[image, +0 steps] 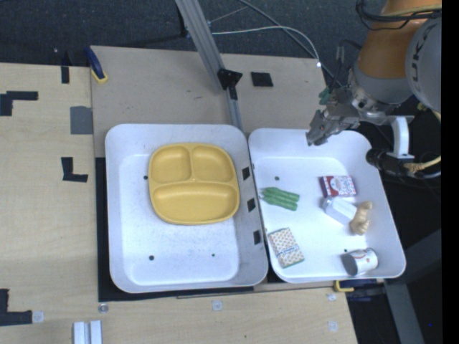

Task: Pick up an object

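You see first the bench (172,77) with two white bins side by side. The left bin (129,256) holds a yellow divided plate (193,183), which has three compartments and lies flat in the upper half of the bin. The right bin (308,156) holds the small things: a red and white box (337,185), a white piece (339,209) just below it, a tan piece (361,218) touching it on the right, a green bundle (280,198) near the left wall, a patterned card pack (285,246) lower down, and a small can (361,261) lying on its side in the lower right corner.

The arm (398,49) reaches in from the right, and the gripper (320,131) hangs over the upper edge of the right bin, above bare floor. Whether it is open or closed, you cannot tell from this angle; nothing is seen in it.

I judge that the step in hand is the approach, and the picking is not yet done. The nearest candidate is the red and white box, well apart from the gripper, toward the near side of the bin. The next move calls for travel over one chosen thing and then a descent. The box touches or almost touches the white piece, so a clean grasp there can be difficult. The green bundle lies alone and seems easier.
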